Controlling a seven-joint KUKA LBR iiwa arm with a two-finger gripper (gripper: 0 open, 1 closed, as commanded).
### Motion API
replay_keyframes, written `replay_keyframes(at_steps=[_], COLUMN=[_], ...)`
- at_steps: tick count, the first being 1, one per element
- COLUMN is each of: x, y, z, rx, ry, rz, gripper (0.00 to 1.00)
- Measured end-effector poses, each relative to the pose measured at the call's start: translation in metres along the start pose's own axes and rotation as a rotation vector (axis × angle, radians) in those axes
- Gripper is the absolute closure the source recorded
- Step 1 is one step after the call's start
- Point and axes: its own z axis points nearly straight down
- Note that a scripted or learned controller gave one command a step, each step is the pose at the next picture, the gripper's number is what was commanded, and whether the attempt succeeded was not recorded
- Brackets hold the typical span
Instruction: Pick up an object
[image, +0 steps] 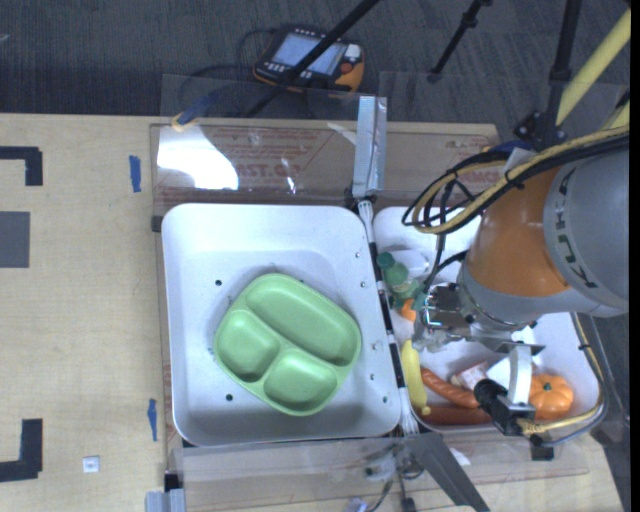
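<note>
Reaching judged in hand | gripper (437, 316) held low over right bin (570, 335), where banana (411, 375) and pumpkin (553, 393) are crowded for picking | gripper opening cannot be told

The arm (540, 240), cut off at the picture's right edge, covers most of the right bin (588, 345) and partly hides an orange round thing (553, 393) and a long red thing (447, 388) by its front edge. Green bits (397, 273) at its left edge are unclear.
</note>
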Motion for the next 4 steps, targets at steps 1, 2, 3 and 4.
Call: replay_keyframes(at_steps=[1, 2, 3, 4], x=[0.0, -0.039, -0.068, -0.098], y=[0.0, 0.054, 0.094, 0.098], z=[0.0, 0.0, -0.001, 0.067], rx=[0.0, 0.0, -0.001, -0.032], ry=[0.0, 0.0, -0.001, -0.002], rz=[0.0, -0.017, 0.037, 0.08], gripper=[0.0, 0.0, 0.0, 0.0])
